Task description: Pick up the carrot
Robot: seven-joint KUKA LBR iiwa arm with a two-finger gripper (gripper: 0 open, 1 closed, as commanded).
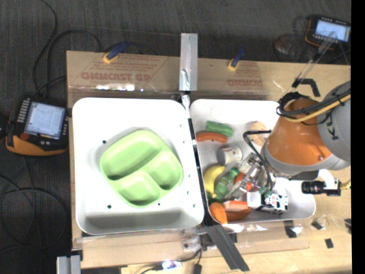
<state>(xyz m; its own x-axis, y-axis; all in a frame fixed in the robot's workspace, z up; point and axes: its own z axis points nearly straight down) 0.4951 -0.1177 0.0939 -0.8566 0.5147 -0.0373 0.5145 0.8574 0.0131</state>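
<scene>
Carrot [223,212] lies just below-left of the gripper [251,178], its long axis roughly level across the right bin [296,210]; grip state: cannot tell.

Two bins sit side by side on the counter [142,67]. The left bin [85,210] holds a divided tray [141,167] near its middle. The right bin [197,110] holds a heap of toy food: a carrot [228,212] at the near edge, a lemon [212,178] just behind it, a pepper [219,128] farther back. The hand [251,182] hangs over the heap, right of the lemon.
</scene>
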